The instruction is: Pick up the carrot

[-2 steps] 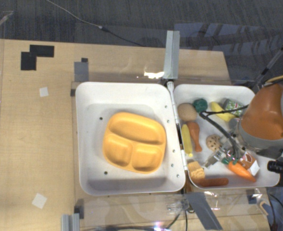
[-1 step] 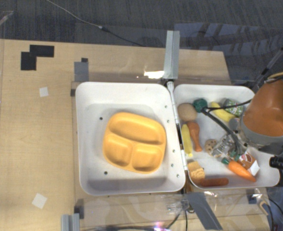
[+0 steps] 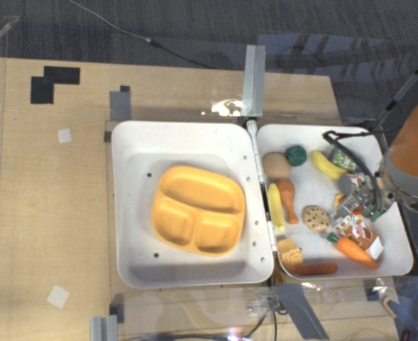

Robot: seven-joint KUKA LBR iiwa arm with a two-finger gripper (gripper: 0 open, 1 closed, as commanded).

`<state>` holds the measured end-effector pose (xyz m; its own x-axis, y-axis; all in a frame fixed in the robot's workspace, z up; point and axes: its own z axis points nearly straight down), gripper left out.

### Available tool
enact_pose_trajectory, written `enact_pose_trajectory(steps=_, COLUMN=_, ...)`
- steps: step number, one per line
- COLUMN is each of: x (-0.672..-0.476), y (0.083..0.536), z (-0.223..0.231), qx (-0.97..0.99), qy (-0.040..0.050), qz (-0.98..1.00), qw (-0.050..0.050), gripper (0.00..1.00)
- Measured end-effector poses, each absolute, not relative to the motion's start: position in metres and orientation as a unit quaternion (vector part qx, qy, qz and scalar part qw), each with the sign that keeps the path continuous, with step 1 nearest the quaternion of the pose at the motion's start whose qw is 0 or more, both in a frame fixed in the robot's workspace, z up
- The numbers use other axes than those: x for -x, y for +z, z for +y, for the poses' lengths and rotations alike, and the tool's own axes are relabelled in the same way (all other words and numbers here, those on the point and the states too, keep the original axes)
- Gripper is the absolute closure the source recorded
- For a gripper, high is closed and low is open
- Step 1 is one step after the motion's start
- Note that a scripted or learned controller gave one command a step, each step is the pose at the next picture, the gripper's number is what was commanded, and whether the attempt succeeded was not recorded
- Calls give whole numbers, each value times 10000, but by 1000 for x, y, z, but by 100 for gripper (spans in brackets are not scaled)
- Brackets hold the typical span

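Orange and tapering, the carrot [image 3: 355, 251] is lying near the front right corner of the right bin [image 3: 400, 265], its green stub pointing left toward the cookie and its tip pointing toward the bin's front right. Touching its upper side, a small red and white packet [image 3: 359, 231] is resting on the bin floor. Just above that packet the gripper [image 3: 356, 199] is hanging over the bin, a cluster of grey metal and coloured wiring; whether it is spread or closed I cannot tell from this angle, and nothing can be made out in its grasp. Behind it the arm [image 3: 413, 148], with its orange band, is reaching in from the right, and a black cable [image 3: 347, 148] is looping over the bin's back right part.

Left of the carrot a round cookie [image 3: 314, 218] is sitting, and beyond that a drumstick [image 3: 287, 197] is lying lengthwise beside a yellow corn cob [image 3: 275, 204] that is running along the bin's left wall. At the front edge a reddish sausage [image 3: 314, 268] is lying next to a small piece of bread [image 3: 289, 248]. Toward the back a brown potato [image 3: 276, 165], a dark green round vegetable [image 3: 296, 155] and a yellow banana [image 3: 327, 166] are spread across the floor.

Over in the left bin [image 3: 134, 261] a yellow compartment plate [image 3: 198, 208] is sitting in the middle. Both bins are resting on a pale wooden bench [image 3: 45, 212].
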<state>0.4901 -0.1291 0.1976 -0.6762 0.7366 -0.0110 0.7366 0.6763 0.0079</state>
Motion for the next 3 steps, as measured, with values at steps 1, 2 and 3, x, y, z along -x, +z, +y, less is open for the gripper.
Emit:
enact_pose_trajectory(steps=1, x=-489, y=185, z=-3, qx=-5229, qy=28, qz=8524, qw=20, gripper=100)
enact_pose_trajectory(steps=2, x=-488, y=185, z=-73, qx=-7042, qy=11, qz=7099, qw=21, gripper=100)
enact_pose_trajectory(steps=3, x=-488, y=200, z=-93, qx=-8024, qy=8, qz=5968, qw=12, gripper=100)
